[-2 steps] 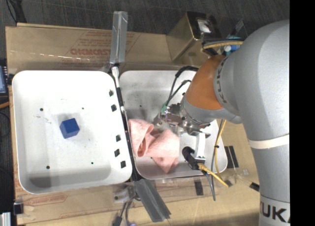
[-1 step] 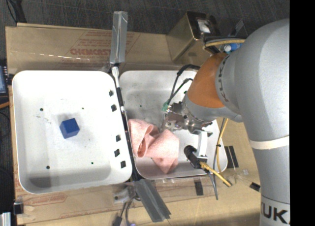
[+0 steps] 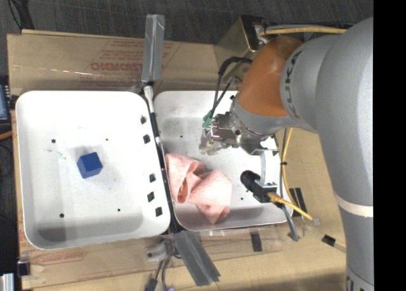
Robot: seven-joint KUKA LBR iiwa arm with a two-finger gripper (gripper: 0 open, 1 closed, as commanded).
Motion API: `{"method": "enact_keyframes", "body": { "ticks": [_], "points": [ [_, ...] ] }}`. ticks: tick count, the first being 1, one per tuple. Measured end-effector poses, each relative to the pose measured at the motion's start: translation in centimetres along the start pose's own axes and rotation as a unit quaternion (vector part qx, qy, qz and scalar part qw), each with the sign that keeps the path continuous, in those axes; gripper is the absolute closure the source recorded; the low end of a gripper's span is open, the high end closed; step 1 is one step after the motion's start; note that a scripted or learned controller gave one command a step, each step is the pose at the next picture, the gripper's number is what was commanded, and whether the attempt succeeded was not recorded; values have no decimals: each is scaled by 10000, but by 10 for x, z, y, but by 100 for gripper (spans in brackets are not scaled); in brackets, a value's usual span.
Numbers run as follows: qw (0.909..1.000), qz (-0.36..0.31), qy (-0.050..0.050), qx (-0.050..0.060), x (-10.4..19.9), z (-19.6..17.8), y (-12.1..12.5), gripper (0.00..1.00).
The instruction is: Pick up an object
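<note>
A blue cube (image 3: 89, 164) lies in the left bin (image 3: 38, 112), a little left of its middle. A crumpled pink cloth (image 3: 200, 187) lies in the front left part of the right bin (image 3: 184, 103), against the divider. My gripper (image 3: 212, 141) hangs over the middle of the right bin, just above and behind the cloth's far edge. From this angle the wrist hides most of the gripper, and nothing shows between its fingers.
The grey arm with its orange band (image 3: 269, 77) covers the right half of the right bin. A metal divider (image 3: 152, 131) with black clips runs between the bins. Cardboard (image 3: 76, 55) lies under both bins.
</note>
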State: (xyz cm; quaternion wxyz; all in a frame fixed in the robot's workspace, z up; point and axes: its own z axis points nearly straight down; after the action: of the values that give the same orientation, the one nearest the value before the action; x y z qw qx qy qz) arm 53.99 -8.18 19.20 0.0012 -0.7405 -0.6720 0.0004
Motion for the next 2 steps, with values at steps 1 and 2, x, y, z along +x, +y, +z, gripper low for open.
{"method": "enact_keyframes", "body": {
  "ticks": [1,2],
  "points": [
    [10000,1,-1,0,0,0,0,0],
    [10000,30,1,1,-30,100,-20,0]
  ]
}}
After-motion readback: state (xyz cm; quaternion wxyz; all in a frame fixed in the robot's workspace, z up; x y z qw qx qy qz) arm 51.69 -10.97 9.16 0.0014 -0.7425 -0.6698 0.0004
